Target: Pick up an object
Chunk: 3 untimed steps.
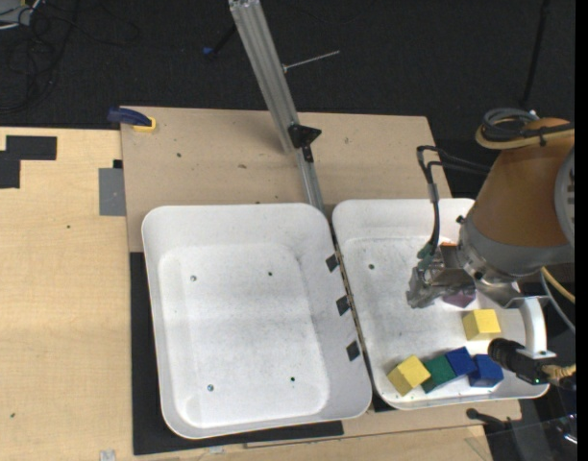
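My gripper (427,291) hangs low in the right bin (385,248), near its middle. A purple object (459,299) lies just to the right of it, partly hidden by the wrist. A yellow block (481,324) sits a little further toward the front right. Along the bin's front edge lie another yellow block (407,375), a green block (438,370) and two blue blocks (472,365) close together. Nothing shows between the fingers.
The left bin (238,315) lies beside the right one, with a row of black clips (341,303) along the divide. A slanted aluminium rail (275,84) rises behind the bins. The arm's orange band (525,190) looms over the right bin's far right side.
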Tool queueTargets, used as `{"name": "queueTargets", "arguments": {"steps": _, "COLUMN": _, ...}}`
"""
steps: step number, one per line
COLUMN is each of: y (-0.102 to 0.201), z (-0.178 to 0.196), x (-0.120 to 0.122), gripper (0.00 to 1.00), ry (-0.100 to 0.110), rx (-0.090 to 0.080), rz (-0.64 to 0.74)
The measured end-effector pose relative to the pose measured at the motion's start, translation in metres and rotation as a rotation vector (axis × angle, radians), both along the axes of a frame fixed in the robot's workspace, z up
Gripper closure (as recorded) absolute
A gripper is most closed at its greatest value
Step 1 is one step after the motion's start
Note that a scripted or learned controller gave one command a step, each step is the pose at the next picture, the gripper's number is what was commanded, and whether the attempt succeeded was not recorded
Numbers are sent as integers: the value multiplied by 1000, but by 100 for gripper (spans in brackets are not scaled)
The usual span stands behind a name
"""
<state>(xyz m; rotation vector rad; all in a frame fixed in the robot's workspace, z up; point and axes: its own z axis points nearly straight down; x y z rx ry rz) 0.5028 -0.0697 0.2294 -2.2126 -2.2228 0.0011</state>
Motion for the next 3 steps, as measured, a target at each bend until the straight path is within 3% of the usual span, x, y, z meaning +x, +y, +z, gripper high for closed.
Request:
{"name": "queueTargets", "arguments": {"steps": 1, "y": 54, "z": -10, "x": -3, "gripper": 100, "ry": 1, "rx": 0, "rz": 0}}
{"name": "queueTargets", "arguments": {"steps": 3, "y": 156, "z": 7, "x": 6, "gripper": 100, "ry": 0, "rx": -2, "rz": -1}}
